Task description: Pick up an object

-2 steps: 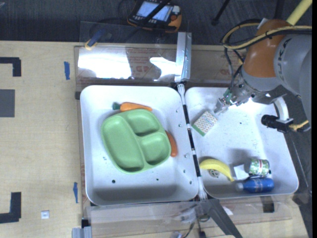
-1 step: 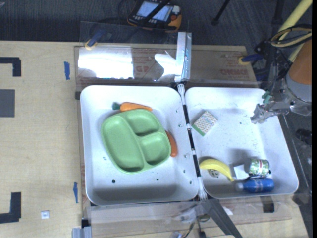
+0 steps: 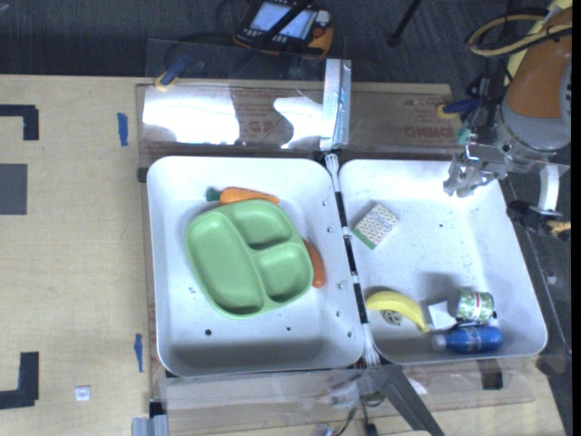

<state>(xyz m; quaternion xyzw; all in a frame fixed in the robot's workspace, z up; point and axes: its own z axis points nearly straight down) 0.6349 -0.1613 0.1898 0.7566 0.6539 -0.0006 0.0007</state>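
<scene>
The right bin holds a small green-and-white checked packet, a yellow banana, a green-labelled can and a blue bottle lying on its side. My gripper hangs over the far right corner of that bin, above and well apart from all these objects. Nothing shows between its fingers.
The left bin carries a green divided plate with an orange carrot at its far rim and another orange piece at its right. A clear shield stands behind the bins. The arm's grey body rises at the right.
</scene>
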